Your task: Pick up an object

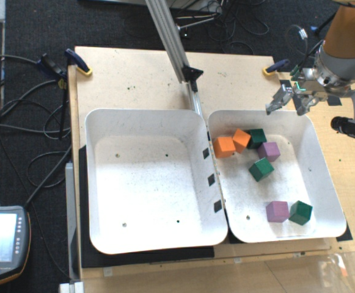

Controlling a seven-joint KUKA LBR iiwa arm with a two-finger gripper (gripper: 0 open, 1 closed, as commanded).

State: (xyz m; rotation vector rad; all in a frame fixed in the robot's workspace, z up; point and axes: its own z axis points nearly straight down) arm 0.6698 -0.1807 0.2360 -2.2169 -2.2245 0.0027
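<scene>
The grey two-finger gripper (290, 100) hangs wide apart and holding nothing over the right white bin (324, 163), so it must next drop onto the small orange cube (225, 146) inside

A flat bench top of pale, speckled beige board (140, 78) carries two shallow white plastic bins with rounded corners, side by side and touching. The left bin (98, 163) and the right bin (324, 182) sit toward the near edge, leaving bare board behind them.
</scene>
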